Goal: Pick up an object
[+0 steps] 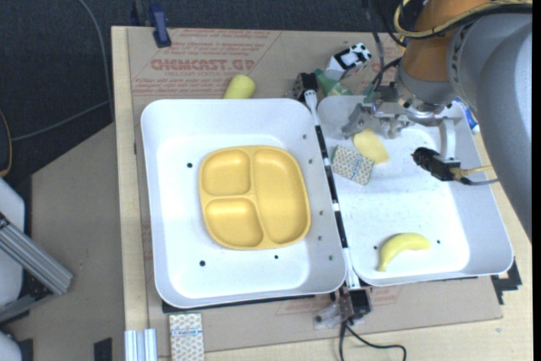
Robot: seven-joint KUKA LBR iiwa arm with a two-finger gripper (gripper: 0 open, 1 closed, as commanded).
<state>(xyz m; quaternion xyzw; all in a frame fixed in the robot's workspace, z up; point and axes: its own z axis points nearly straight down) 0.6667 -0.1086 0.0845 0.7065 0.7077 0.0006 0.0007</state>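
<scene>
2 bins | gripper (382,121) over right bin (473,254), grip state unclear | banana (401,248) near front

Yellow sectioned plate (254,197) in left bin (161,182), blue clamp (158,25) on cardboard (211,55)

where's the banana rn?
The banana lies in the right bin, near its front edge, well clear of the gripper working at the bin's far end.
</scene>
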